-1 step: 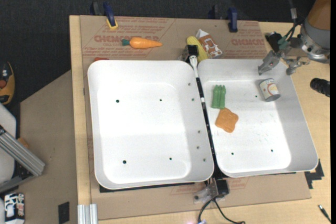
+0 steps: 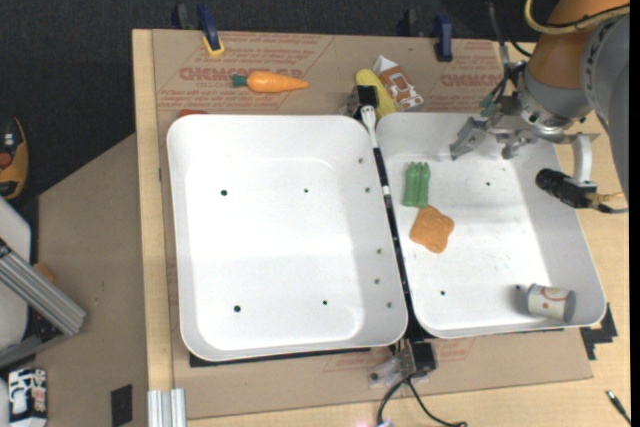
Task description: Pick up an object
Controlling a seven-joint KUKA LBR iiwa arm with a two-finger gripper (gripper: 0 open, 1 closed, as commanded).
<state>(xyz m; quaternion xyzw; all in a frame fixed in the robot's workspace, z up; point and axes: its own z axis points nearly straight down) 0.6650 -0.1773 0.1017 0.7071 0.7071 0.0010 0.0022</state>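
you've got nothing picked yet: hand (image 2: 487, 137) spread open, empty, over the right bin (image 2: 560, 245) far edge. green block (image 2: 416, 184) and orange piece (image 2: 432, 229) lie in that bin, left of hand. descent and grasp remain.

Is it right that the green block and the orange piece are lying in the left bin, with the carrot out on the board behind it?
Not quite. The camera view shows the green block and the orange piece in the right bin, near its left wall. The carrot does lie on the board behind the left bin.
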